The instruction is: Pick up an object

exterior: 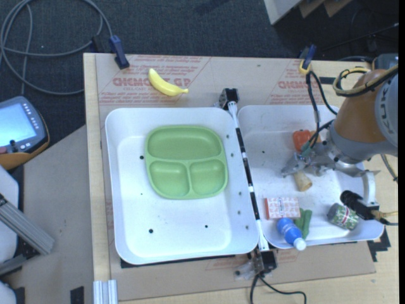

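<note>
Gripper [302,164] low in right bin [266,122], just above cork [304,182]. Fingers: cannot tell. Risk: cork round, could roll away when pinched.

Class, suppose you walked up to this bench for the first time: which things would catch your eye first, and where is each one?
The green divided plate stands out, lying alone in the left bin. Next is the yellow banana on the bench board beyond that bin. Then the grey and orange arm, reaching into the right bin among small items like a blue-capped bottle.
</note>
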